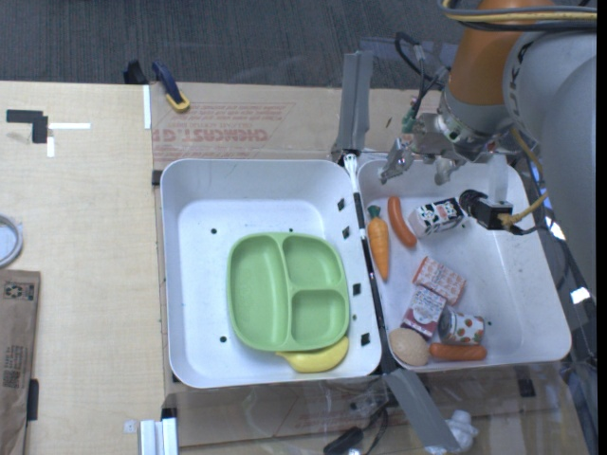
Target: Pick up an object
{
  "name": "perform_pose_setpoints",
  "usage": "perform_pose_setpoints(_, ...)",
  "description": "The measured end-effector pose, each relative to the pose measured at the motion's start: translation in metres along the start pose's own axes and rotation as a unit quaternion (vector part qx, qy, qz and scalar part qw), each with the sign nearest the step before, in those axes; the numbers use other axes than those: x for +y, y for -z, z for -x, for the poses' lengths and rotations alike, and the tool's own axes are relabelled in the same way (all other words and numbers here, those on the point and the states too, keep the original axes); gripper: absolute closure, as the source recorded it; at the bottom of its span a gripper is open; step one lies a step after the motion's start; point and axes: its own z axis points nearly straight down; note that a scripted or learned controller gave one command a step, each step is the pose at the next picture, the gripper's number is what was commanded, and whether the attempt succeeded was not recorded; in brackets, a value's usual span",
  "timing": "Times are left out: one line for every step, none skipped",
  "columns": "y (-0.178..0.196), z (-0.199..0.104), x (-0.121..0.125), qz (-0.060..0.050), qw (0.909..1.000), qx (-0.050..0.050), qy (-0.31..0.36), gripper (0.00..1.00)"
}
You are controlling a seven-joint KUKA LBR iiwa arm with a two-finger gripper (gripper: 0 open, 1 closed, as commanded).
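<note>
While the end effector [419, 164] hangs fingers apart, holding nothing, above the right bin [531, 282], lower squarely over the milk carton [437, 216].

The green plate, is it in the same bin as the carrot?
No, the green plate lies in the left bin, the carrot in the right bin.

Lighting even and bright, diffuse from overhead. White bins [185, 282] near overexposure, faint glare along rims. Soft shadow under green plate [289, 292] toward 6 o'clock. Floor at 12 o'clock dim. Arm [531, 55] at 2 o'clock slightly soft; overall resolution low, small labels unreadable.
</note>
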Motion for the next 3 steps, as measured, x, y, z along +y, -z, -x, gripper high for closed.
perform_pose_setpoints(0.023,-0.044,0.0,-0.001,0.9781,0.0,-0.208,0.0)
perform_pose_setpoints(-0.002,-0.092,-0.048,-0.002,0.9828,0.0,-0.185,0.0)
perform_pose_setpoints(-0.028,-0.142,-0.078,0.006,0.9937,-0.006,-0.111,0.0)
